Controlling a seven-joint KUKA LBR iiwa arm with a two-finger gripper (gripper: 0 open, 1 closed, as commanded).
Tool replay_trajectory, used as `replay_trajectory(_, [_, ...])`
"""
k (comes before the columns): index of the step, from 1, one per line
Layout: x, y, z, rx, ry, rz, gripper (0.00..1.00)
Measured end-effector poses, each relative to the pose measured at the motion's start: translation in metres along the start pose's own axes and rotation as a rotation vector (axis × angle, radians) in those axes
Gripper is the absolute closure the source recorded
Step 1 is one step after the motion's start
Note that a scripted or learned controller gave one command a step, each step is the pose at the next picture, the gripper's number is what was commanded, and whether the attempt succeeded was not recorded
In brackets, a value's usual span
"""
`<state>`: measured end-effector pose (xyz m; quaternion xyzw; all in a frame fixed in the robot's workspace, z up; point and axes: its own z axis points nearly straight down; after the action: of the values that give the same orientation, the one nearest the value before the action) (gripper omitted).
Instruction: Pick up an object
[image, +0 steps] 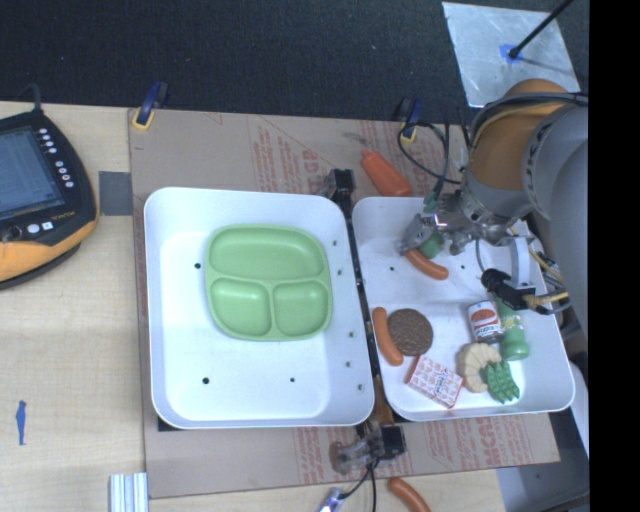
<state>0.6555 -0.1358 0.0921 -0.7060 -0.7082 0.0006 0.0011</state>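
Two white bins sit side by side at frame centre. The left bin (170, 300) holds a green divided plate (268, 280). The gripper (432, 238) is low in the right bin (385, 225), upper part, just above a sausage (428, 265). A brown disc (410, 330) and a small can (486, 321) lie lower right.

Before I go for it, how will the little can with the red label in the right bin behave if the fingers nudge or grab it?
The can looks rigid and cylindrical, so probably easy to squeeze without crushing. It seems to lie tilted on its side, so a nudge may roll it. The green toy and the cauliflower piece crowd it, so a push would likely shift them too.
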Motion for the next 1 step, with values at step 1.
replay_trajectory(1, [0.0031, -0.1117, 0.0009, 0.002, -0.001, -0.002, 0.0])
